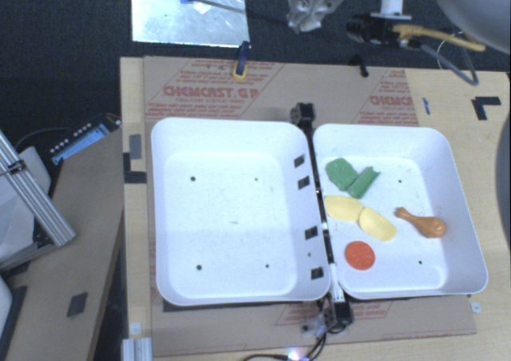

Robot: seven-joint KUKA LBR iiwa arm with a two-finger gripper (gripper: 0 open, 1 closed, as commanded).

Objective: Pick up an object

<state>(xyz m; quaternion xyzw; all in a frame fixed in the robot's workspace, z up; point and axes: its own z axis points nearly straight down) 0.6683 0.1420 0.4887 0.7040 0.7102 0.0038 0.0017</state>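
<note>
Arm parked high and back, four candidates waiting in the right bin (459, 192).

From my seat I read this as the opening step: nothing is picked, and the gripper (313, 8) hangs well beyond the far edge of the bench (200, 84), clear of both bins, touching nothing. The left bin (172, 140) offers me no target; everything lies in the right one. Largest is the green piece (352, 176) near the divider, then the yellow piece (359, 216) just below it, the orange drumstick-shaped toy (422, 223) well apart to its right, and the small red disc (359, 255) nearest me. Next I'd need to swing in over one and descend. Whether the fingers are spread or closed I cannot tell; the tool is blurred.
</note>
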